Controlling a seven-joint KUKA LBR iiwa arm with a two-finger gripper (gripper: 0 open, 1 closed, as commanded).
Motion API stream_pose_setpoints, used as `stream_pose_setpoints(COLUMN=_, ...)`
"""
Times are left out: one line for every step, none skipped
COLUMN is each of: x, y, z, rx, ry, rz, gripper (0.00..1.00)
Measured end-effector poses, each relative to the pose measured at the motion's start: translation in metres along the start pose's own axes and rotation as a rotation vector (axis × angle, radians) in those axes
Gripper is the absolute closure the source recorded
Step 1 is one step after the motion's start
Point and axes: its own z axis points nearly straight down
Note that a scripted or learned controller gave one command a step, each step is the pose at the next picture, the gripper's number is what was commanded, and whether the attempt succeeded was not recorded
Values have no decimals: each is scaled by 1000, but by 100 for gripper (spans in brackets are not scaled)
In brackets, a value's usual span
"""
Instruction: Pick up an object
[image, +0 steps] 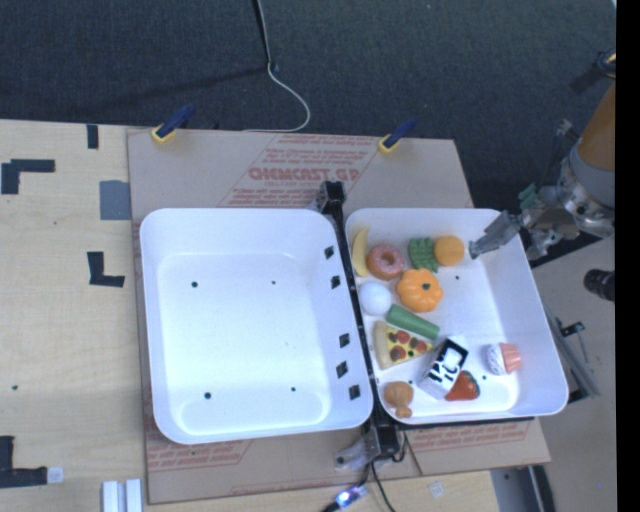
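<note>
Probably the orange pumpkin (420, 290), in the middle of the right bin (535, 300), is light, hard and slippery, best gripped across its sides, while the gripper (492, 240) hovers near, its state unclear.

Probably robotics lab: clamped cardboard (300, 170) under white bins (240, 225), taped markers.

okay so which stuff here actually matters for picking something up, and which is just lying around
For the job: gripper, pumpkin, donut, banana, pizza slice, white ball, right bin.

Lying about: left bin, clamps, cardboard sheet, cable.
</note>
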Motion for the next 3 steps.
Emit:
stream_pose_setpoints(x=48, y=-20, z=125, rx=13, ry=6, rz=-3, gripper=0)
stream_pose_setpoints(x=76, y=11, z=152, rx=1, ry=0, rz=2, gripper=0)
stream_pose_setpoints(x=109, y=40, z=173, rx=0, ry=1, rz=-4, gripper=0)
